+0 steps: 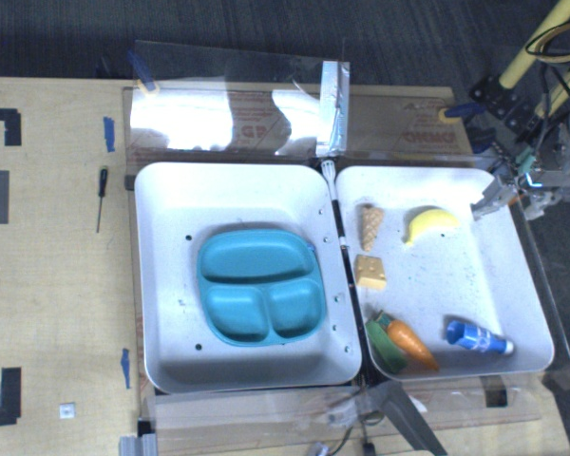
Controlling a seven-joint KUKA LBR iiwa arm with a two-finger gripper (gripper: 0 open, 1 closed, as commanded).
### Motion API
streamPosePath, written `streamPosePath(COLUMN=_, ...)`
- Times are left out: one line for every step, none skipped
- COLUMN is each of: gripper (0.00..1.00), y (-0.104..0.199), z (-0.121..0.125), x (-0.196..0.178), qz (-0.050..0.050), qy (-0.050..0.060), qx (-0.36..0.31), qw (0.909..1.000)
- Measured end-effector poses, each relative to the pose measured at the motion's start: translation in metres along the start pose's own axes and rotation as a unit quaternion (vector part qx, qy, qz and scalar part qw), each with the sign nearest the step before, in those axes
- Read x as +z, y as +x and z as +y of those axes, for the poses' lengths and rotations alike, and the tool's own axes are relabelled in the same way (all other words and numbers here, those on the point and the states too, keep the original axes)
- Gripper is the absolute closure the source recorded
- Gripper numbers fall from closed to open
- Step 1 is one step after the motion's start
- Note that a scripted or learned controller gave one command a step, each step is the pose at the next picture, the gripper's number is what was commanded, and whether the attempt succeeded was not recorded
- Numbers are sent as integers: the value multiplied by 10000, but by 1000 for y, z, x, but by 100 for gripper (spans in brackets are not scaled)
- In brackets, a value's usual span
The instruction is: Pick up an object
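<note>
Gripper at the right bin's upper right rim, over no object; fingers' state impossible to tell. Nearest, a banana; left, a cone and cracker. Lower down, a blue tube, a carrot. In the left bin, a teal tray.

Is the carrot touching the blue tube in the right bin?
Apart. The camera view shows bare white bin floor between the carrot and the blue tube.

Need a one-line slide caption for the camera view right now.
Gripper over the right bin's far corner near a banana; carrot, blue tube nearer; teal divided tray in left bin.
</note>
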State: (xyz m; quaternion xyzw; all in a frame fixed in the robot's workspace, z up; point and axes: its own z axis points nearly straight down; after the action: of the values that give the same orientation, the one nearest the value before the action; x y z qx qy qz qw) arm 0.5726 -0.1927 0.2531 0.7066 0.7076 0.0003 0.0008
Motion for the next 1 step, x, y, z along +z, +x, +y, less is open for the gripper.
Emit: streamPosePath(gripper=0, y=-1, z=-15, x=-56, qz=-6, qy=-12, qx=1370, qw=9906)
